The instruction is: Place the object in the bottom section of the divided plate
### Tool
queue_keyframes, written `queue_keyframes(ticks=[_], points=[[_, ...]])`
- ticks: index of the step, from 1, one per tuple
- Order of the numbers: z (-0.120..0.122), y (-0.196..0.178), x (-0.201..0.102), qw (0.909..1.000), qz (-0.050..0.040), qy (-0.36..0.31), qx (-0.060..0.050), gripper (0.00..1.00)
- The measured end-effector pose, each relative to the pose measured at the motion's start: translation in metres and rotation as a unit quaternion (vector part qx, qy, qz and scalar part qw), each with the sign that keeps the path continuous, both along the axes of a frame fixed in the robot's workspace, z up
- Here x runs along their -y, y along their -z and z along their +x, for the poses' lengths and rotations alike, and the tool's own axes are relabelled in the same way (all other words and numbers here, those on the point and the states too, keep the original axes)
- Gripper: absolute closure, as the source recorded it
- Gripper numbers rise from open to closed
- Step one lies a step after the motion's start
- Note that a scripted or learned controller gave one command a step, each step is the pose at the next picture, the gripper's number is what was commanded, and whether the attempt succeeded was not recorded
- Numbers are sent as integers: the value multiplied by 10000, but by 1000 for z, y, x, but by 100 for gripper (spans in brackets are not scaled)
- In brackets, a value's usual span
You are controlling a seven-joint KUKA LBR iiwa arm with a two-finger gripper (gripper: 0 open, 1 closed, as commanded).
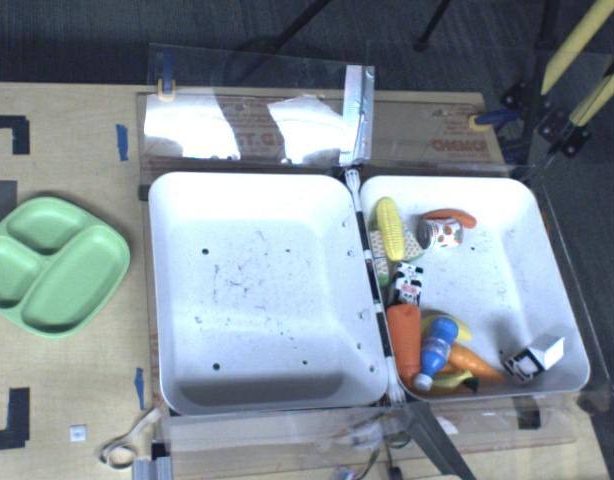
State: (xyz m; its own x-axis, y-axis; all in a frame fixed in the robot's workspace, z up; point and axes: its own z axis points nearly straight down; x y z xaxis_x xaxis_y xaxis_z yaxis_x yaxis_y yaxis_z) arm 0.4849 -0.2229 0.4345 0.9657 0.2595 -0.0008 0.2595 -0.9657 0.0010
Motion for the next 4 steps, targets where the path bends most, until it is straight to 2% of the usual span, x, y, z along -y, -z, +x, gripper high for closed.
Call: queue_keyframes(ticks=[4], points=[[5, 0, 0, 9999, -1, -164, 1, 0]])
